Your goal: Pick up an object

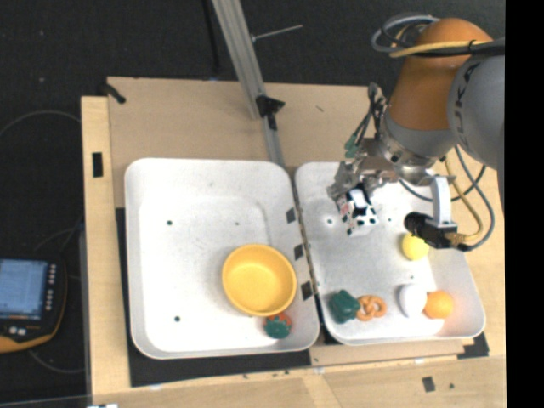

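Note:
My gripper [357, 204] hangs over the upper left part of the right bin [387, 334]. A small black-and-white thing [365, 218] sits right at its tip; whether it is part of the gripper or a loose object is unclear. Lower in the same bin lie a yellow ball [415, 246], a green toy [343, 306], an orange pretzel shape [371, 307], a white object [411, 300] and an orange ball [439, 304].
The left bin [161, 228] holds a yellow bowl [259, 279] and a small green-and-red item [278, 325] near its front right corner. A grey metal pole [246, 66] slants across the bench behind the bins.

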Available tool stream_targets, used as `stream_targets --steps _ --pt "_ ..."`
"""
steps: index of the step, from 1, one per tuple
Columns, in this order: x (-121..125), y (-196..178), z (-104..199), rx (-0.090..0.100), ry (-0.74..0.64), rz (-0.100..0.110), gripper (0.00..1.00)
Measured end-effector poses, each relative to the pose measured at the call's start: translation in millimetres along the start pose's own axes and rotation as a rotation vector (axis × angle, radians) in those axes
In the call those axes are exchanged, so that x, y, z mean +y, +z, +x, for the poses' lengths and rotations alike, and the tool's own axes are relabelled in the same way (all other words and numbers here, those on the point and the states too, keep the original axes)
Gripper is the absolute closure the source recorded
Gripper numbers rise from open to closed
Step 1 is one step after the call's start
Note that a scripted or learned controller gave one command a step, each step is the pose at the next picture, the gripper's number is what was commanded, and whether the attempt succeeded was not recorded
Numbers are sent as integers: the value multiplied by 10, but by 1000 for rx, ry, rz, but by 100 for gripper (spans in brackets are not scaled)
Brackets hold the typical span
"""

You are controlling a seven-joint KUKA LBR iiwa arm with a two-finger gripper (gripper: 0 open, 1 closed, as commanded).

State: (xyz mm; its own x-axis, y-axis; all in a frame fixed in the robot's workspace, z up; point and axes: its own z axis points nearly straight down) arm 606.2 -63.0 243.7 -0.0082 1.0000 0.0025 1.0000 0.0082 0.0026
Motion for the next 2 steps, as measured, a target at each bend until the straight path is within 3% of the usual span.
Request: stream_targets --steps 2 --pt "-86 -115 1039 -1 0 0 100"
